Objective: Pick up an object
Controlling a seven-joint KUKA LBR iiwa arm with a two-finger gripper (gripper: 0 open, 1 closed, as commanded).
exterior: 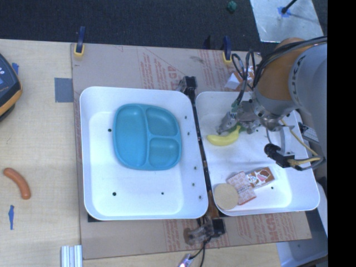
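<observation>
A yellow banana (221, 140) lies in the right bin (289, 202), near its left wall. My gripper (233, 123) is down low over the banana's right end, with the grey arm and its orange band (278, 74) rising behind it. A red and white snack packet (251, 181) lies at the front of the same bin, and a round tan disc (225, 196) rests against the packet's left end. A blue divided plate (147, 136) sits in the left bin (97, 199).
A sausage (18, 183) lies on the bench far to the left, outside the bins. A black and yellow device (6, 88) sits at the left edge. Cables (292, 154) loop from the wrist over the right bin.
</observation>
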